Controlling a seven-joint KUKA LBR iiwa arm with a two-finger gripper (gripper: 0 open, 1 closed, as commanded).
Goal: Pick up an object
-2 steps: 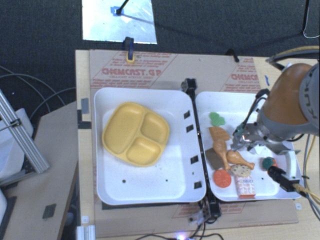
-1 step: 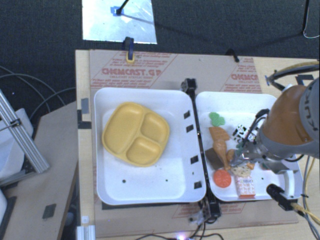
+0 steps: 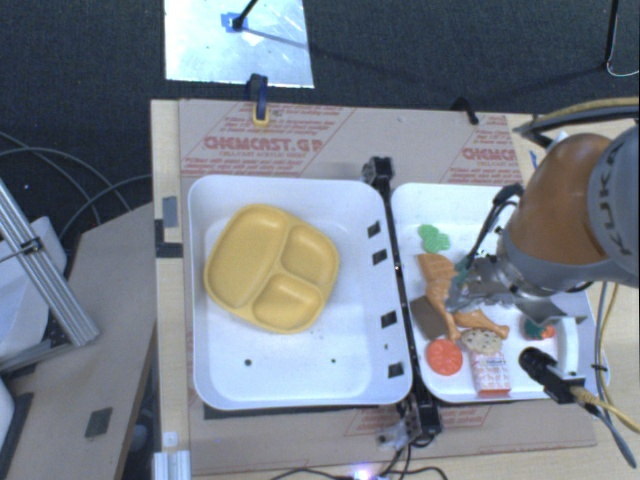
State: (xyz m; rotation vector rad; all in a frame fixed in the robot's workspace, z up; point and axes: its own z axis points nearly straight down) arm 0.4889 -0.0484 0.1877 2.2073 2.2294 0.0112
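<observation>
Claw (image 3: 468, 286), low in the right bin (image 3: 580, 383), hangs over the tan drumstick-shaped toy (image 3: 438, 273), likely the target; its grip cannot be told. Board under the bins reads "CHEMCAST GP". Left bin (image 3: 230, 368) keeps a yellow divided tray (image 3: 271, 266) centred. Nearer the right bin's front edge lie a red round piece (image 3: 445, 357), a cookie (image 3: 481, 342), and a small red-and-white packet (image 3: 490, 372), print illegible.

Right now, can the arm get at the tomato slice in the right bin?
Probably yes. The tomato slice lies uncovered near the front of the right bin, just ahead of the gripper. The cookie and drumstick crowd it closely, though.
</observation>
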